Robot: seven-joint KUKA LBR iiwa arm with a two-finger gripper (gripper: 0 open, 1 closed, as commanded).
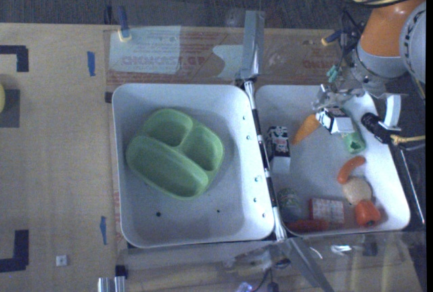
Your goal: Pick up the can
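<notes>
— Down at the six o'clock edge of the right bin (399, 169), what is lying there?

— The can (289, 203) is sitting near the bin's seven o'clock corner, close against the divider wall. To its three o'clock a red box (327, 209) is lying just beside it, then a pale round thing (356, 189) and a red-orange piece (366, 213). That crowding, I judge, is leaving the can's far side as the freest way in.

— And going farther back?

— An orange carrot-like piece (351, 169) is resting mid-bin, a small dark carton (278, 140) is hugging the divider at nine o'clock, and a green bit (354, 143) is lying toward two o'clock.

— Where is the hand?

— The gripper (333, 107) is hovering at the bin's twelve o'clock end, well apart from the can, an orange cone-shaped thing (306, 128) just beside it. Whether it is parted or clamped, I cannot tell.

— The left bin (125, 169)?

— It is holding a green divided tray (174, 152).
</notes>
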